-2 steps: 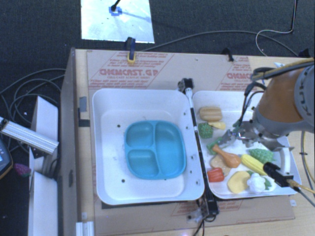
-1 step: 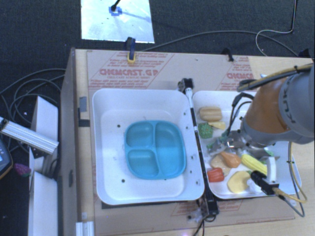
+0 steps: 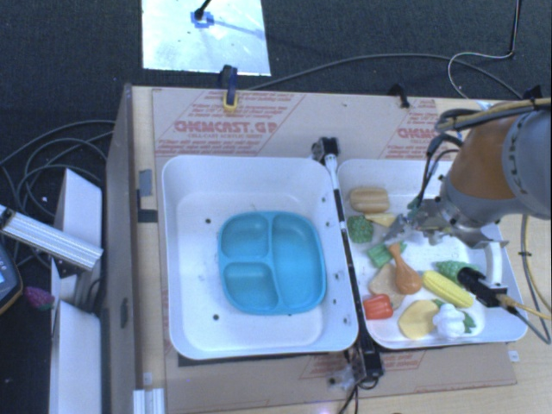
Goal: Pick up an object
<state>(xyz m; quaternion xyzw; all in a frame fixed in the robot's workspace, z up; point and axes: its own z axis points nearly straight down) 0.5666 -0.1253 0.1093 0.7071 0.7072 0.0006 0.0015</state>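
Lying just below the gripper (image 3: pixel 405 224) in the right bin (image 3: pixel 509 339), with its long side tilted: a toy chicken leg (image 3: pixel 404 272), thin end up near the fingertips, fat end down and to the right. Hanging low over the toys, touching nothing for sure; cannot tell if open or closed. Sitting up and left: a tan bun (image 3: pixel 369 199); down and right: yellow corn (image 3: pixel 448 288).

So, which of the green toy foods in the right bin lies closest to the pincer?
The small green piece beside the drumstick, just below the pincer. The broccoli-like one sits further left, by the divider.
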